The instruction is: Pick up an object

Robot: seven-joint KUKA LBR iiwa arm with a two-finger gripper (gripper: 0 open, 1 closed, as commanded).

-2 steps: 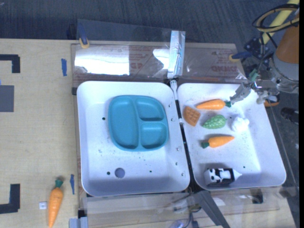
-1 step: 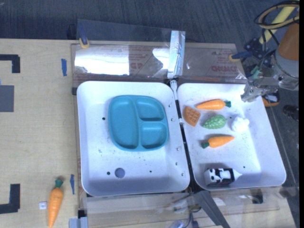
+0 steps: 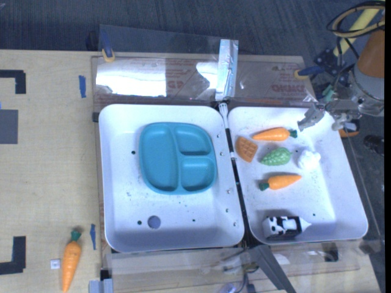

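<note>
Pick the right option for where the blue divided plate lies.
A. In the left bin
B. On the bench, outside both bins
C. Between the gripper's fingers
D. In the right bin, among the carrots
A: the blue divided plate lies flat on the floor of the left bin, while the toy carrots and other small items sit in the right bin.

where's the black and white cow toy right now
The cow toy lies in the right bin, near its front edge, below the lower carrot and well away from the gripper at the bin's far corner.
</note>
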